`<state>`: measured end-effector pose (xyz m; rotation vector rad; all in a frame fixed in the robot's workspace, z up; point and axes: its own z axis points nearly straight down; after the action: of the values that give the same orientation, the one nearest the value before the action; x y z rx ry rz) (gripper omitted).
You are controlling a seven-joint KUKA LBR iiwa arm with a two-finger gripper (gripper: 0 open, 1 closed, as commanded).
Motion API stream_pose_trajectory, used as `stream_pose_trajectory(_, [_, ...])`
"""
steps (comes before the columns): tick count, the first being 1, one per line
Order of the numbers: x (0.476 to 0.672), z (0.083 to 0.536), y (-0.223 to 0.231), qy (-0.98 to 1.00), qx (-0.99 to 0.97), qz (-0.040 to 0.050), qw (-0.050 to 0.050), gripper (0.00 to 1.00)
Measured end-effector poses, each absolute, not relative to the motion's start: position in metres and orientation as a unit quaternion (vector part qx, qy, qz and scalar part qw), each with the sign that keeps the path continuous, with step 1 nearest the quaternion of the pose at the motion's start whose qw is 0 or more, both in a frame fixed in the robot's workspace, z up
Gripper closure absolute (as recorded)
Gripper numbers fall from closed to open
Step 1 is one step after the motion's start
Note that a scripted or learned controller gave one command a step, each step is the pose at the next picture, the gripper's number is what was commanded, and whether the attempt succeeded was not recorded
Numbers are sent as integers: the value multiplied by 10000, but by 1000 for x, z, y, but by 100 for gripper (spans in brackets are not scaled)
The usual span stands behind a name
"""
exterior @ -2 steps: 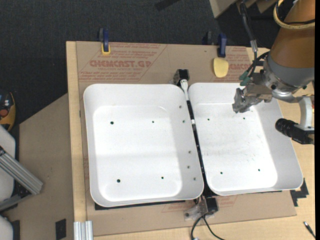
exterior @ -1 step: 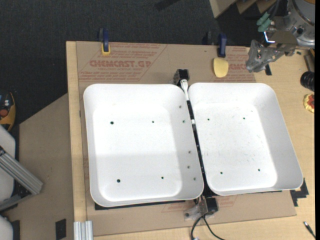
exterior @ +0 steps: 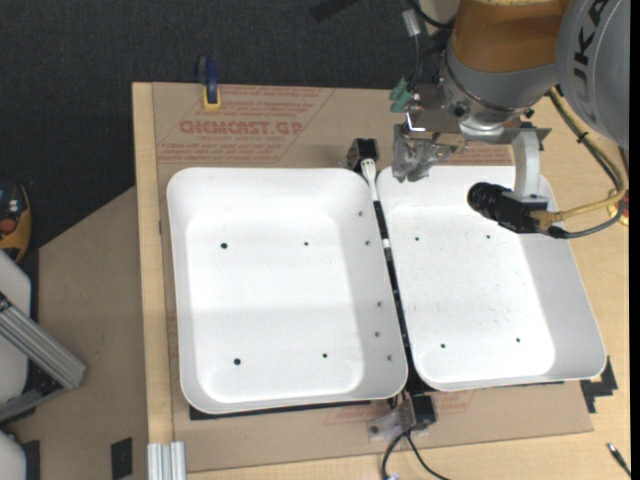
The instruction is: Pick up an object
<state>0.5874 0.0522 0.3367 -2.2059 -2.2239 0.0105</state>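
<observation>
You had the gripper [exterior: 410, 164] hanging over the far corner of the right bin [exterior: 480, 303], just inside its rim on the side nearest the left bin [exterior: 270, 298]. I could not tell from above whether it was wide, narrow or holding anything, because the wrist and the grey flange crowded it. Nor could I tell where the object was. Nothing lay in plain sight on the right bin's floor, and whatever sat directly under the tool was hidden, so judge the grasp unproven.

The arm's orange band [exterior: 510, 8] stood beyond the right bin's far edge. That suggests the program came down nearly vertical at a corner, probably to reach something pushed against the wall. The black cylinder [exterior: 497, 206] on its white bracket hung over the right bin's far half, beside the tool, likely so it could look at what the tool worked on.

The left bin lay touching the right bin's near-side rim, and both rested on the brown board [exterior: 270, 123], which a blue clamp [exterior: 208, 80] pinned well away from the right bin, presumably to stop it sliding.
</observation>
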Motion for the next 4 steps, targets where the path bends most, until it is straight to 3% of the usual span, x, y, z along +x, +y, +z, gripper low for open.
stream_pose_trajectory(1, [615, 285, 81, -7081, -7061, 25, 27, 100])
stream_pose_trajectory(2, [596, 300, 83, -7073, -7069, 7, 12, 100])
stream_pose_trajectory(3, [586, 232, 182, -7105, -7037, 27, 44, 100])
stream_pose_trajectory(4, [587, 311, 139, -7060, -7082, -32, -26, 100])
